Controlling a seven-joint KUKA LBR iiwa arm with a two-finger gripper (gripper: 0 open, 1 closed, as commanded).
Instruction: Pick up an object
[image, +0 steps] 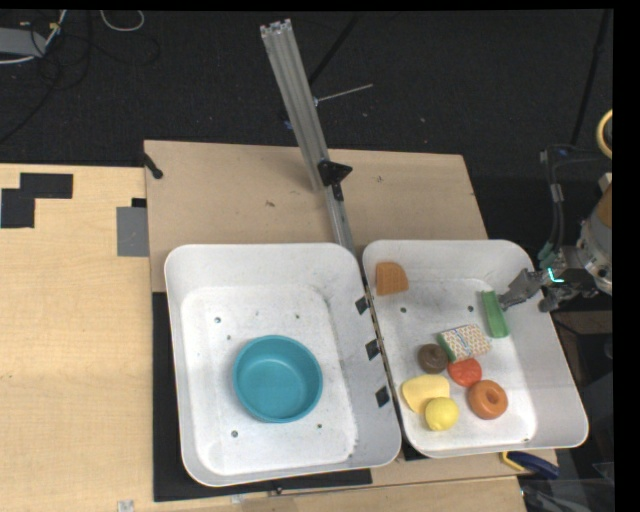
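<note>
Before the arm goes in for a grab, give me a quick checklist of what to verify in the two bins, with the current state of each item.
1. Gripper position: at the right bin's right rim, beside the green oblong block. Ok.
2. Gripper carrying anything: cannot tell; its tip is too small and dark to read.
3. Green oblong block free to approach: it lies apart from the other items. Ok.
4. Cluster spacing: the patterned flat card, dark brown ring, red round piece, orange ring and two yellow pieces sit packed together. Not ok for a clean pick.
5. Orange wedge: alone near the right bin's far left corner. Ok.
6. Teal round bowl: upright in the left white bin. Ok.
</note>
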